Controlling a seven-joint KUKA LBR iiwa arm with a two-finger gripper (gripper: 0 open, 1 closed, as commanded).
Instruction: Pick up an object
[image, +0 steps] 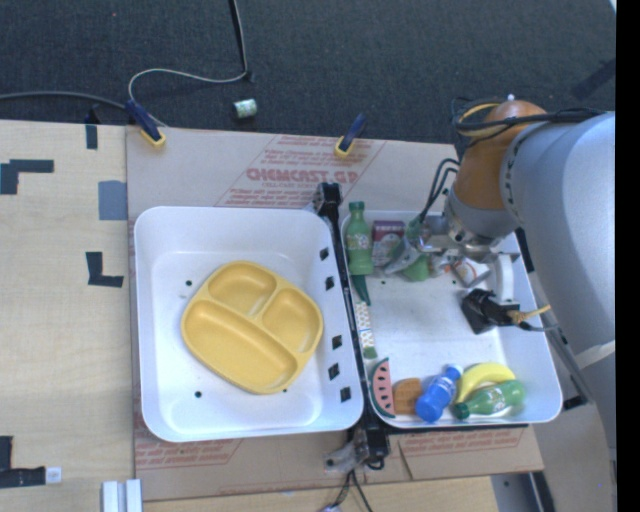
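Observation:
My gripper (418, 252) is down in the back part of the right bin (440, 330), reaching in from the right. Just to its left, a green bottle (357, 240) lies along the bin's left wall, with a small maroon packet (387, 233) beside it. Something small and green (416, 267) sits right under the gripper, partly hidden by it. Along the front wall lie a watermelon slice (379, 385), a brown piece (405, 395), a blue bottle (437, 394), a banana (485, 377) and a green bottle (492, 400).
The left bin (160, 300) holds a yellow divided plate (252, 325). The grey arm (560, 200) covers the right bin's right side. Bare white floor shows in the middle of the right bin.

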